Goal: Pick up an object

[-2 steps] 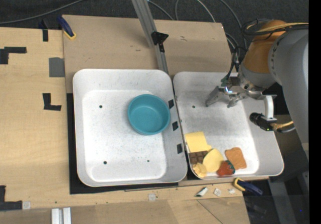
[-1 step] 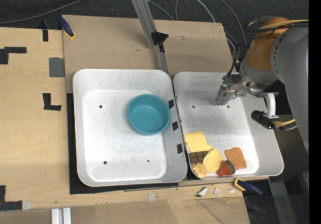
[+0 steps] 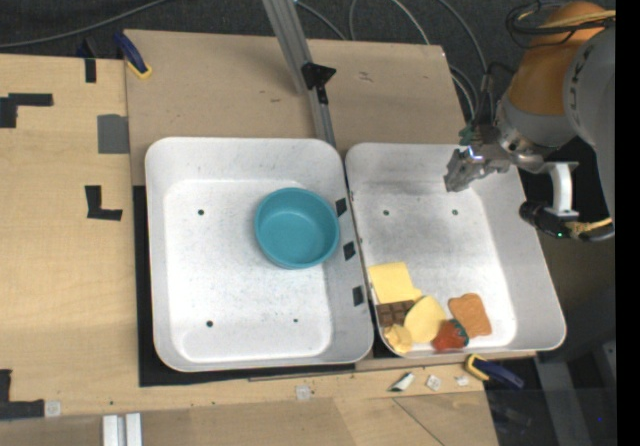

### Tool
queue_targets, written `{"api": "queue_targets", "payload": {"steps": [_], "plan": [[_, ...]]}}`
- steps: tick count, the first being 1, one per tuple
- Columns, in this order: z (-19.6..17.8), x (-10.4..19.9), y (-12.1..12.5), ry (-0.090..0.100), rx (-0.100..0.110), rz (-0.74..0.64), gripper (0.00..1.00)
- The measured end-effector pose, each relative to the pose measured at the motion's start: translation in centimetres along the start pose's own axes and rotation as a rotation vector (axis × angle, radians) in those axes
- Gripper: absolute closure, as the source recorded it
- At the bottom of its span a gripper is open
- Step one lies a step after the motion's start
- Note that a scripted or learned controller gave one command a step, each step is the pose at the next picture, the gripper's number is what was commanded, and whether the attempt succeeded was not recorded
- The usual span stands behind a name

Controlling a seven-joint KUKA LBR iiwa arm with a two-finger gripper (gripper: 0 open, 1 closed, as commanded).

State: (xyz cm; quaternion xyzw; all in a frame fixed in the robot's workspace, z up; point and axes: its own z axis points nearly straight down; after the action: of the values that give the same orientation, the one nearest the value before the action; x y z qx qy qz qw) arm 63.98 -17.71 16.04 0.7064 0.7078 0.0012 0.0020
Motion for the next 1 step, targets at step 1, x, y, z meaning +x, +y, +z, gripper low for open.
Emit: {"api": "queue_targets", "payload": {"steps": [1], "plan": [[-6.28, 0.17, 0.71, -0.001, -0.002, 0.000, 1.00]]}}
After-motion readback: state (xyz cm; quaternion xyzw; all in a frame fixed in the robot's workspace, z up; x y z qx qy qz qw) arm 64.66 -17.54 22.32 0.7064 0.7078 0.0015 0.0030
